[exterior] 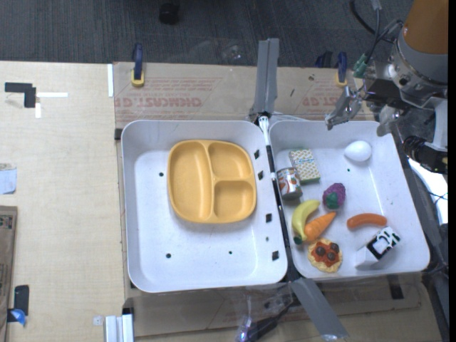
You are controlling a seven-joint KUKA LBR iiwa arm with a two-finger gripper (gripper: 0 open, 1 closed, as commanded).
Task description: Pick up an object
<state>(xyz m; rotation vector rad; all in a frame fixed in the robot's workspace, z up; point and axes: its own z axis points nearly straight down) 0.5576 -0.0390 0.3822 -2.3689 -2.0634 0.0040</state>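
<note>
We read red lettering on the cardboard [214,91] behind the 2 bins, too faint to spell out. The small can [288,182] and the box [305,165] carry labels we cannot read (too small). The gripper [340,114] hangs over the right bin's [410,191] far rim, the arm slanting in from the upper right, fingers apart and clasping nothing. In that bin lie an egg [358,150], banana [303,218], carrot [320,224] and sausage [366,221]. The left bin [142,248] bears a yellow tray [211,180].
</note>
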